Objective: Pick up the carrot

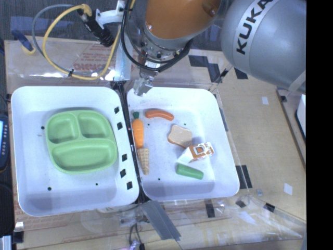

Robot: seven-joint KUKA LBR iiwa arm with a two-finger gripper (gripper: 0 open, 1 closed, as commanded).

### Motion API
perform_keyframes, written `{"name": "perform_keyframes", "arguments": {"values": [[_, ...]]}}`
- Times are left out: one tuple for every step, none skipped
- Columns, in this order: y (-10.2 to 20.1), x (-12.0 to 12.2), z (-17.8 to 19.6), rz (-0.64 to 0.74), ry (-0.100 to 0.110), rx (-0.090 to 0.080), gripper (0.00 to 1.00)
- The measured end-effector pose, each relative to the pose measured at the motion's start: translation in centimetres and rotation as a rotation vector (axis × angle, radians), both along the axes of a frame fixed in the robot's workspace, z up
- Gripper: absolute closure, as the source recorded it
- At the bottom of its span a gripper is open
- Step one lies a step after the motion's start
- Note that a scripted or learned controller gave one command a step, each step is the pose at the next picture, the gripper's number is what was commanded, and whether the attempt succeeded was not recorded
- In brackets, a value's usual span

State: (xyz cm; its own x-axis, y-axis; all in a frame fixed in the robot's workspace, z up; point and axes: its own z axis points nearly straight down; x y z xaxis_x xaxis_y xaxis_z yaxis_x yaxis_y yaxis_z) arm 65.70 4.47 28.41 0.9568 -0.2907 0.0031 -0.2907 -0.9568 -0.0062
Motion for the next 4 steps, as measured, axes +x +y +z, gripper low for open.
{"name": "perform_keyframes", "arguments": {"values": [[3.0,-0.1,-1.3,0.098,0.005,-0.001,1.00],[7.0,-0.1,-0.8,0.100,0.003,-0.001,1.00],[11.9,-0.2,0.9,0.025,0.006,-0.001,1.00],[12.5,-0.2,-2.3,0.031,0.013,-0.005,1.00]]}}
